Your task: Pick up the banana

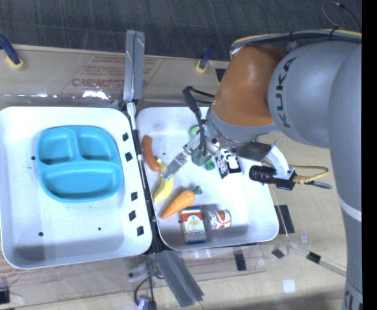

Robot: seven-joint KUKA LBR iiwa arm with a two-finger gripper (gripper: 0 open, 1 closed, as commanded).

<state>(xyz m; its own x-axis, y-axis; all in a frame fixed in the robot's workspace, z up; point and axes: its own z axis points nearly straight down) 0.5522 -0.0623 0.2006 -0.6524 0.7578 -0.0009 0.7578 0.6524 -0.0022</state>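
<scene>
While we view the bench from above, we record the following.

Right bin (266,228): we see it holding a banana, carrot, sausage, can and small carton, with the arm over it.
Sausage (150,154): orange-red, lying by the left wall, just above the banana.
Carrot (179,203): orange with a green top, just right of the banana.
Carton (193,227) and can (218,219): side by side near the front wall, below the carrot.
Gripper (172,167): low over the banana's upper end; we cannot tell whether its jaws are parted or closed.
Banana (163,189): yellow, short, lying slanted beside the left wall, between sausage and carrot.
Left bin (20,237): we note a blue divided tray (79,162) inside.
Surface: tan bench (65,70) with blue clamps; dark carpet behind.
</scene>
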